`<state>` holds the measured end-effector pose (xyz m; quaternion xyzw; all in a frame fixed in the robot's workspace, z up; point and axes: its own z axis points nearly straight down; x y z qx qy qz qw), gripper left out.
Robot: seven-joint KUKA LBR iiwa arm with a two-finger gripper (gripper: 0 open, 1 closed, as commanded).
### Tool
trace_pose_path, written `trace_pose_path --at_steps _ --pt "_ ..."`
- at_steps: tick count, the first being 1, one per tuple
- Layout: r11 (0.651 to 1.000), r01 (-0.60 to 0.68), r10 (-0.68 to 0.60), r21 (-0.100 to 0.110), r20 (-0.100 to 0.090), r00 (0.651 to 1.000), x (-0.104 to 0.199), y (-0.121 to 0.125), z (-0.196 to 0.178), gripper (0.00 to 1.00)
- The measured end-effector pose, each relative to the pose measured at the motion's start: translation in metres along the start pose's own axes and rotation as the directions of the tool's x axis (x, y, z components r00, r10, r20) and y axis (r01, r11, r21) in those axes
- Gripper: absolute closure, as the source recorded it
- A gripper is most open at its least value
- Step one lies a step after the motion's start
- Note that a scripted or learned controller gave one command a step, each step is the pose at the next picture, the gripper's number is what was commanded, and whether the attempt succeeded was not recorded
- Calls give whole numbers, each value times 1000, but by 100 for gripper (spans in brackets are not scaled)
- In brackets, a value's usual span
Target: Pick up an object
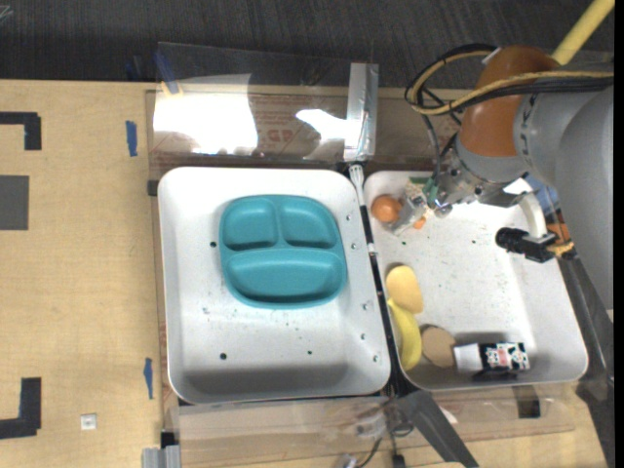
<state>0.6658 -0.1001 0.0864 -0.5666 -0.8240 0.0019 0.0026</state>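
The right bin (487,291) holds several objects. A small orange ball (386,208) lies in its far left corner. My gripper (422,206) is low in that corner, just right of the ball and very close to it. A yellow lemon (404,287) lies along the left wall, with a banana (409,337) below it. A brown round object (439,346) and a white bottle with a black label (495,357) lie by the near wall.
The left bin (185,291) bears a teal divided plate (283,250). A clear plastic sheet (263,120) stands behind it. The grey arm with its orange band (507,105) reaches in from the upper right.
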Motion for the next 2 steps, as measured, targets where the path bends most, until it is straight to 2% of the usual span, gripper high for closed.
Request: trace_pose_path --at_steps 1,2 --pt "1000 3 -3 15 -2 1000 0 -4 -8 100" --pt "992 -128 128 -17 2 992 71 30 -103 100"
